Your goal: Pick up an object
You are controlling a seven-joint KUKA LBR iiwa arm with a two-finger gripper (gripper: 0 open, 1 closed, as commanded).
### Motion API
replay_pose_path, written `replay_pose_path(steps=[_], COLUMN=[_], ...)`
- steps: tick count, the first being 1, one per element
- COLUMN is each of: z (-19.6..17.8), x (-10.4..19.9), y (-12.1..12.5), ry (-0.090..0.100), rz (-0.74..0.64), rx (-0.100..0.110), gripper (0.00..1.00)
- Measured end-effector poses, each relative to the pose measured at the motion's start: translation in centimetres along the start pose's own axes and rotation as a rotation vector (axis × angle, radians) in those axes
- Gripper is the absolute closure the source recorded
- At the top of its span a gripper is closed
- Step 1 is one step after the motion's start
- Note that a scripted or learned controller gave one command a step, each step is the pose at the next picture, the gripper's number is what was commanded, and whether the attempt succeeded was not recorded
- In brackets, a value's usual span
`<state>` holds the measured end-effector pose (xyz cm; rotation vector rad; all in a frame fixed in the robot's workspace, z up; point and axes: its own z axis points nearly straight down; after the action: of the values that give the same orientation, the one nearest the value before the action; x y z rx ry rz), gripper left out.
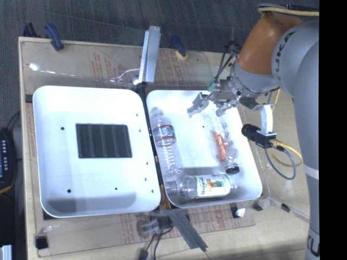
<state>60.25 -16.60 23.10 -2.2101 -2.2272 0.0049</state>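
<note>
Two shallow white plastic bins sit side by side on the pale wooden tabletop (81,234) in the camera view: the left bin (54,188) carries a dark ribbed rectangular panel (103,140) on its floor, and the right bin (250,177) holds all the loose objects. Three clear plastic bottles can be counted there. One clear ribbed water bottle with a red-and-white label (165,145) lies along the bin's left wall, its long axis running roughly from the far edge toward the near edge. One clear bottle with a green-and-orange label (203,187) lies across the near wall, its long axis left to right. One slim clear bottle with orange contents and a dark cap (223,145) lies toward the right wall, its long axis running far to near with a slight tilt. The grey arm's gripper (212,104) hangs over the far part of the right bin, its two fingers spread apart with nothing between them. The slim orange-filled bottle looks the nearest candidate: it lies just toward the near edge from the gripper and slightly to the right, well apart from the other two. A grasp would likely need the fingers closing across its narrow width, so the open span should sit crosswise to the bottle's length.
</note>
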Motion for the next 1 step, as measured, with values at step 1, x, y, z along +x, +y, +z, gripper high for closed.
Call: replay_pose_path(steps=[1], z=[1.53], x=[1.31], y=[-3.04], ry=[0.000], rz=[-0.173], rx=[0.001], gripper=[0.00])
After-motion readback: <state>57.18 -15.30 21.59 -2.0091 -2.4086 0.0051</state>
